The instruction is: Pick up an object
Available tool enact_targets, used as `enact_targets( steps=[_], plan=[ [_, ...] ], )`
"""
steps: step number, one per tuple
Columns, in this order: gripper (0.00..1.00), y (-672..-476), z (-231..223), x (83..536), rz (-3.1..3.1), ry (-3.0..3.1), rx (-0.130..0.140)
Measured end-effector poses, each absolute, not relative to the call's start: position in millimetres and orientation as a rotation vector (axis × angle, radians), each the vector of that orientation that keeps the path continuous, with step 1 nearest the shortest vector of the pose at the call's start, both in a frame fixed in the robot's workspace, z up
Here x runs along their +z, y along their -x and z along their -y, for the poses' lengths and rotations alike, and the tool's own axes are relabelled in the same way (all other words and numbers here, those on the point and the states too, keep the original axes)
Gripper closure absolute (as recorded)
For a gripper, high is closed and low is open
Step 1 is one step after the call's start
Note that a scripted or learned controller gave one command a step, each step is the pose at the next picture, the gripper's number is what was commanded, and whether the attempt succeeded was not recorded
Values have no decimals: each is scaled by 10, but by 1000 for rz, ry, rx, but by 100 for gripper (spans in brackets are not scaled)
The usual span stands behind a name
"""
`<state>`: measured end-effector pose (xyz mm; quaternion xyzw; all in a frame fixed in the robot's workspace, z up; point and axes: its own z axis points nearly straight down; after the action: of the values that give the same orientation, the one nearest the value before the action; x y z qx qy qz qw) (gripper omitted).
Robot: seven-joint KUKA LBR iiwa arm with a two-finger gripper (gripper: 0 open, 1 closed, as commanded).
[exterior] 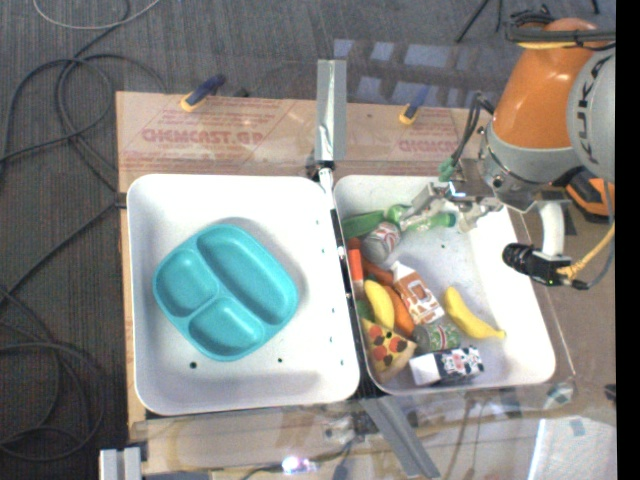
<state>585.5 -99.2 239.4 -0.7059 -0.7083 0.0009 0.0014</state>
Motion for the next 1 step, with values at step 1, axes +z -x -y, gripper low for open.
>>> enact_targets(
  steps=[1],
  plan=[
    [0, -5277, 1470, 1610, 2083, 2347, 5]
  ],
)
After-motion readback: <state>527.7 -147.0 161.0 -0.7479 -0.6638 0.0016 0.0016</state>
